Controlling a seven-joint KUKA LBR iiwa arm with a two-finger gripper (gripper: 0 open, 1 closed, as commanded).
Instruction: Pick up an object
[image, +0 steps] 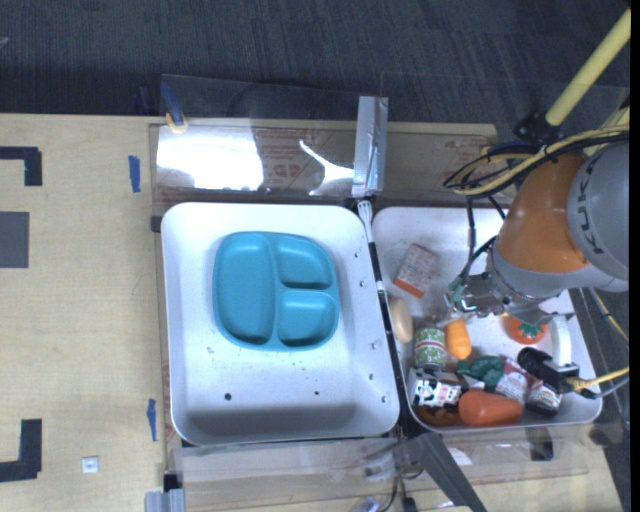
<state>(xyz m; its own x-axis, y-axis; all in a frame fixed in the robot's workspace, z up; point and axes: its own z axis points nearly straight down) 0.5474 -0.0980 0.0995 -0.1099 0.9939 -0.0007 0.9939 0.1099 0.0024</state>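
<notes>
My gripper, low in the right bin; whether my jaws stand apart or together, I cannot tell; small orange piece just below them; green-labelled can beside it; carton to their left; blue divided plate well left, in the left bin.

Two white bins, one blue divided tray, and roughly ten small toy items heaped together.

Fingers of the claw hidden beneath wrist, state unreadable. Toys just below the claw jumbled, overlapping, too small to identify. Arm cropped at right edge.
</notes>
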